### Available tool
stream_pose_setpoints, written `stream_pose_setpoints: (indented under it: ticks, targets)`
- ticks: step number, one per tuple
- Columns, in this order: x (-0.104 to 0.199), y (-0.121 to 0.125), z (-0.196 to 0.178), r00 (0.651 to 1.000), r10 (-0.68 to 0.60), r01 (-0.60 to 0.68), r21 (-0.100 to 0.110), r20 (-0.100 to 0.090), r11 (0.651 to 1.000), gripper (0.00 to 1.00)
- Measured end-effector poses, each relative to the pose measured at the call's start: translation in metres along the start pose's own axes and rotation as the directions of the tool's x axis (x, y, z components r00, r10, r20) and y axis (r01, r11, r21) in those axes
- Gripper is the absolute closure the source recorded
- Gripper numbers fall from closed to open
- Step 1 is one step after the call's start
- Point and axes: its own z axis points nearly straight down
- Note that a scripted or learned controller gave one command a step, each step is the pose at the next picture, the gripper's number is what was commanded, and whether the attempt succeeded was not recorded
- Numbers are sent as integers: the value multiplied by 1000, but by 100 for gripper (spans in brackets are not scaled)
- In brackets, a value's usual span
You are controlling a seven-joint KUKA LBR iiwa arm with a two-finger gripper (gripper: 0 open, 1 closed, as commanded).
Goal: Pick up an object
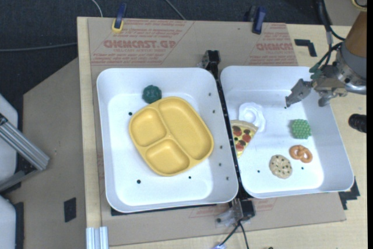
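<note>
Hovering open over the right bin point(333, 125), the claw point(308, 96) has nothing in it; green bumpy piece point(299, 128) sits just nearer, slightly left.

- The flat brown cardboard sheet point(192, 44) lying on the bench under the two bins carries red print. At about 11 o'clock of the view, just above the left bin, it reads roughly "CHEMCAST GP" in large outlined letters.
- The same red wording stands again at about 1 o'clock, above the right bin, partly cut off by the bin's rim.
- Smaller red lines run above and below each mark, too small to read.
</note>
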Motion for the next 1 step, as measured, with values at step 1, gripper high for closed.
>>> stream_pose_setpoints:
  ticks: [1]
  targets:
    - [0,3,-7,1000,-3,3,-14,3,1000,0]
